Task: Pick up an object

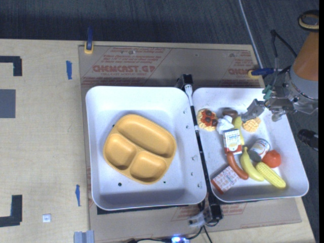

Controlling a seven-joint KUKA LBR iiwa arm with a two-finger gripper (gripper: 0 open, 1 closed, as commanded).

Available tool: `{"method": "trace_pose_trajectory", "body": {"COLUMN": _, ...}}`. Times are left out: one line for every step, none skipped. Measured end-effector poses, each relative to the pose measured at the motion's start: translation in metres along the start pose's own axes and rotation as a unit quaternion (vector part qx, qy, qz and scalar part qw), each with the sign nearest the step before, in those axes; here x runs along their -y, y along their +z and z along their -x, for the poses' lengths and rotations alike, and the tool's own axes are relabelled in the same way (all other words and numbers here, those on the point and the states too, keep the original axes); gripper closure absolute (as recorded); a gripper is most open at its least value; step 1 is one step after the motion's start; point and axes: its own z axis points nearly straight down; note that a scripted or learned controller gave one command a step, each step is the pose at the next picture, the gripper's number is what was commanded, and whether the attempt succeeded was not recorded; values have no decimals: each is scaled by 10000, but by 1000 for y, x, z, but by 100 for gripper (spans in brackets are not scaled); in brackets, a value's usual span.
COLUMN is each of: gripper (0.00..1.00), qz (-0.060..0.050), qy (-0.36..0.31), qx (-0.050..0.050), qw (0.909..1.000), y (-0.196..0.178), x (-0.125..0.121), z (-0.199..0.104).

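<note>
You see the yellow three-compartment plastic tray (139,148) lying tilted in the left white bin (96,135), the one thing in that bin. A black divider bar (191,113) runs between the two bins.

In the right white bin (298,181) a cluster of small toy foods sits well right of the tray. From the left: a round pizza-like disc with red spots (206,118), a flat red-and-white packet (226,178) near the front wall, a white carton with a red and yellow label (232,138), a red sausage (236,166) below it, a yellow banana (249,165) just beside the sausage, a small labelled can (259,147), a yellow corn cob (271,175) and a red tomato (272,159).

The claw (258,107) hangs over the back of the right bin, at the end of the grey arm (291,92) reaching in from the right. A pale orange, bumpy toy piece (251,124) lies directly under its tip, touching or nearly so. You cannot tell from here whether the claw stands open or closed, nor whether it grips that piece. The other toys lie forward and left of it, crowded close together.
</note>
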Motion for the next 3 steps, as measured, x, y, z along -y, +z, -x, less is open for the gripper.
{"method": "trace_pose_trajectory", "body": {"gripper": 0, "qz": 43, "qy": 7, "qx": 18, "qw": 10000, "y": 142, "x": 26, "z": 15}}
{"method": "trace_pose_trajectory", "body": {"gripper": 100, "qz": 57, "qy": 4, "qx": 10, "qw": 10000, "y": 131, "x": 25, "z": 13}}
{"method": "trace_pose_trajectory", "body": {"gripper": 0, "qz": 55, "qy": 3, "qx": 10, "qw": 10000, "y": 131, "x": 25, "z": 13}}
